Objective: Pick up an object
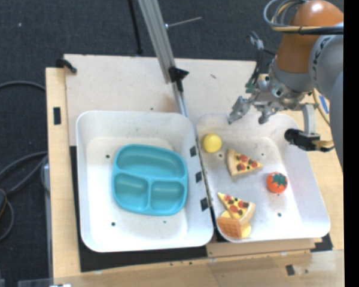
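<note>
The gripper (250, 113) hangs spread and empty above the right bin's (314, 211) far rim. Just below lie a yellow ball (212, 143) and a pizza slice (243, 162); a tomato (276, 182) sits nearer. Descending here, a finger could strike the rim or roll the ball away.
</note>
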Tool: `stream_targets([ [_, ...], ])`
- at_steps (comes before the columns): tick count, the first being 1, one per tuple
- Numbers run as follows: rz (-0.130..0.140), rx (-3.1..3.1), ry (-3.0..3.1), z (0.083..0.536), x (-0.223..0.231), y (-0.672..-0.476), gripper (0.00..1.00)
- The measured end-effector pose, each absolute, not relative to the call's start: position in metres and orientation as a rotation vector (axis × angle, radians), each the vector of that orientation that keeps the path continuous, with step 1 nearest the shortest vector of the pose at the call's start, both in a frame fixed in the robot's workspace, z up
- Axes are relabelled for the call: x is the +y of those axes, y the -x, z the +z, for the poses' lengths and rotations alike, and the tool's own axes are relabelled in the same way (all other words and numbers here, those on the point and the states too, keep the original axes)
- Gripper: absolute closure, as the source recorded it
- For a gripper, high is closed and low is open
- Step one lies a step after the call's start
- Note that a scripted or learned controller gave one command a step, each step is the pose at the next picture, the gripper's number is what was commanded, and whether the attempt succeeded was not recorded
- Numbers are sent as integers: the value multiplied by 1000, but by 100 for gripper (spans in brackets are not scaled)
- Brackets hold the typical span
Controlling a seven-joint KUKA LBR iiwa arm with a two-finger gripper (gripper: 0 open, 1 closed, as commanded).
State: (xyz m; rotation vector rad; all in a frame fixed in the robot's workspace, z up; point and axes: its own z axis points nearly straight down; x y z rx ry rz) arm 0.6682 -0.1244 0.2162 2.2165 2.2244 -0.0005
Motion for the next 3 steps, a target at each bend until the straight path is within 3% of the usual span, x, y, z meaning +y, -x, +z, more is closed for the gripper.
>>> stream_targets([
  [1, -2, 2225, -2216, 216, -125, -668, 0],
  [3, -2, 2219, -2219, 134, -125, -665, 0],
])
